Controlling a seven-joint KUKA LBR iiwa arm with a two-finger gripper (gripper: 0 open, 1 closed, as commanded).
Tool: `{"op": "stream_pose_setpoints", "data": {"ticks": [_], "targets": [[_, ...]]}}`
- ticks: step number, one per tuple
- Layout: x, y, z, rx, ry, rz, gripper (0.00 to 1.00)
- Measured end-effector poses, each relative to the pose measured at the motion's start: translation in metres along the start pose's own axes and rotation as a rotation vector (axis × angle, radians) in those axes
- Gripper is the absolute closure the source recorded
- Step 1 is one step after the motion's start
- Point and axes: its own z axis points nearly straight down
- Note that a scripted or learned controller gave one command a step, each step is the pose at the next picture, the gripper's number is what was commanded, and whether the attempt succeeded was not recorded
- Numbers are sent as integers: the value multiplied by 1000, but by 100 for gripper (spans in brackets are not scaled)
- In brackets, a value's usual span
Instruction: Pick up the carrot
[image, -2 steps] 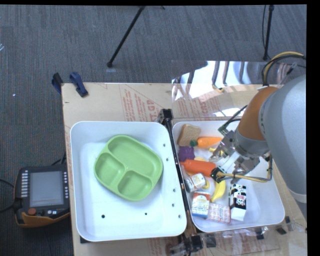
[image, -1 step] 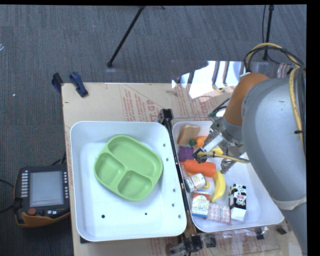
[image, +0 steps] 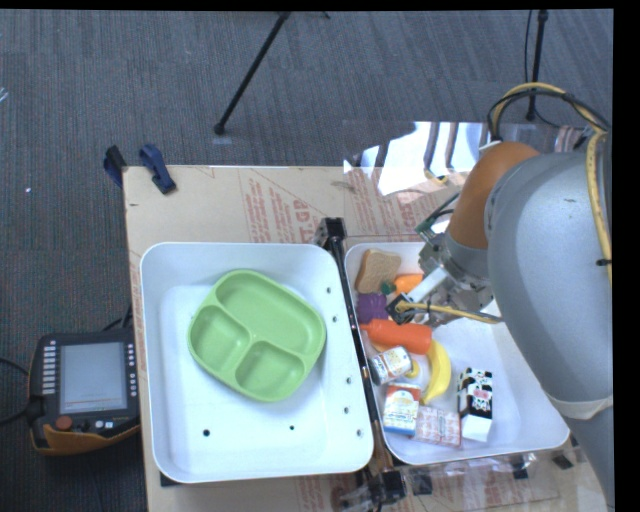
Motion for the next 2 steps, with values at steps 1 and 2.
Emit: {"op": "stream_pose_setpoints", "data": {"ticks": [1,2], "targets": [[0,-1,0,1,-1,-1,0],[-1,-1,-6,5,-8,-6,100]]}}
